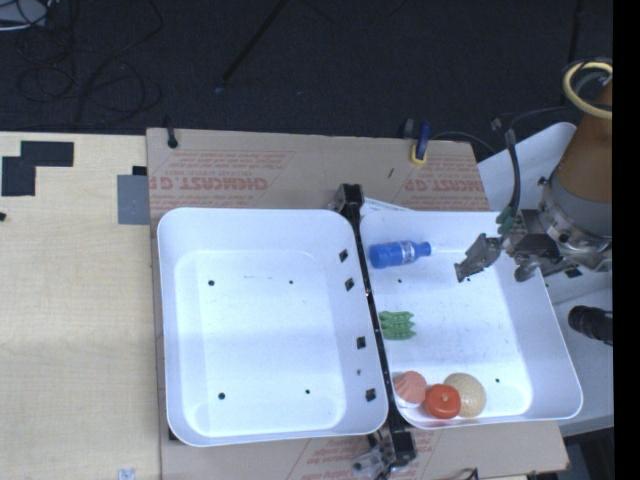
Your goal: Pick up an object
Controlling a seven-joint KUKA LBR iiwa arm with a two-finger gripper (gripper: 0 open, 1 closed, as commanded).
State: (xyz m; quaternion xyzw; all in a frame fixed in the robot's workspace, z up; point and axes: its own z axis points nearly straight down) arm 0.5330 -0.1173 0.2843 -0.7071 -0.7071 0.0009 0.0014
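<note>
A blue bottle (398, 254) with a white cap lies on its side at the back left of the right bin (520, 328). A small green object (397, 325) rests by the bin's left wall. In the front left corner sit a pink item (409, 386), a red tomato-like ball (442, 401) and a beige round item (466, 393), close together. My gripper (497, 262) hangs over the right bin's back right part, fingers spread apart with nothing between them. It is well to the right of the bottle.
The left bin (180, 268) stands beside the right one, a black divider strip (362, 298) between them. Both rest on brown cardboard (260, 173). The grey and orange arm (590, 168) comes in from the right edge. A clamp (420, 143) sits at the cardboard's back.
</note>
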